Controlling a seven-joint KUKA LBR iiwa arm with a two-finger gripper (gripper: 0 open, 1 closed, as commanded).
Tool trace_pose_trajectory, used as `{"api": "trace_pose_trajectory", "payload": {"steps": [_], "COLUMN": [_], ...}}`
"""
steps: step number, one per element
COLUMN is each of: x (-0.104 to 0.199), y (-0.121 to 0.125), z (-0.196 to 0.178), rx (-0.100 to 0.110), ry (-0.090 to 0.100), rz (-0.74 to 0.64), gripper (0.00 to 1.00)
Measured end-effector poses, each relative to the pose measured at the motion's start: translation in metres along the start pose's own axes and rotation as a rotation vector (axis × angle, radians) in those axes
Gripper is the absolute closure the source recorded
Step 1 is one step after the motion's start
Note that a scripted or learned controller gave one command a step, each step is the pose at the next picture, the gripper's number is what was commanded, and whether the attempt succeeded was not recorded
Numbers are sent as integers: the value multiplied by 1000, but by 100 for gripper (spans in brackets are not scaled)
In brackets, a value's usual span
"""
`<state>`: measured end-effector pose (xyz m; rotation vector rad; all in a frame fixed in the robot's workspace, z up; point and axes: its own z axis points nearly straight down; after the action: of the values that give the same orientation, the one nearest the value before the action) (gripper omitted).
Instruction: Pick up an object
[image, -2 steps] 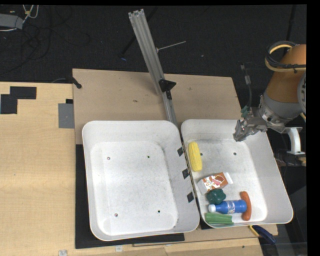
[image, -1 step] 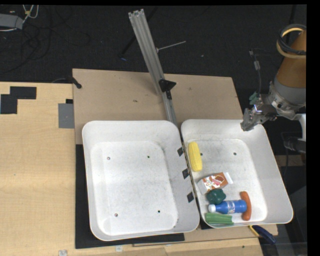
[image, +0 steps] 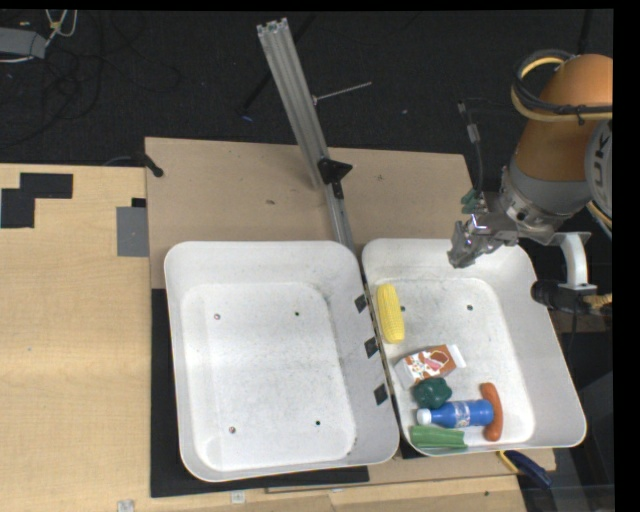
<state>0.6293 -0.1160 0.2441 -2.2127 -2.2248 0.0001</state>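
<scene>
The tool (image: 466, 247) hangs over the far edge of the right bin (image: 545, 345), near that bin's far corner; whether it is open or closed cannot be told at this size, and nothing is seen in it. Above it, the grey wrist and the orange band of the arm (image: 560, 130) come in from the right.

Going from the left: the counter (image: 70, 330) is pale wood with a few dark rectangular marks at its far left. A brown board (image: 240, 190) lies farther back, and both bins sit partly on it. A slanted metal rail (image: 300, 110) runs from the top of the view down toward the gap between the bins. The left bin (image: 265, 360) is a shallow white tray showing small dark dots on its floor.

The right bin carries all the objects, gathered along its left and near side, well apart from the tool. A yellow corn cob (image: 390, 312) lies just beside the left wall. Nearer the camera is a small orange and white packet (image: 431, 361), then a dark green object (image: 433, 391) touching it. A blue bottle (image: 458, 413) lies on its side below that, with a green piece (image: 437, 438) along the near rim and an orange-red sausage-shaped item (image: 490, 410) at the bottle's right end.
</scene>
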Motion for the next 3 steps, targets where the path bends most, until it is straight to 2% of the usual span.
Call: {"api": "trace_pose_trajectory", "payload": {"steps": [2,3], "x": [95,155], "y": [-23,-34], "z": [-9,6], "rx": [1,3], "ry": [0,0], "rz": [1,1], "gripper": [100,100]}}
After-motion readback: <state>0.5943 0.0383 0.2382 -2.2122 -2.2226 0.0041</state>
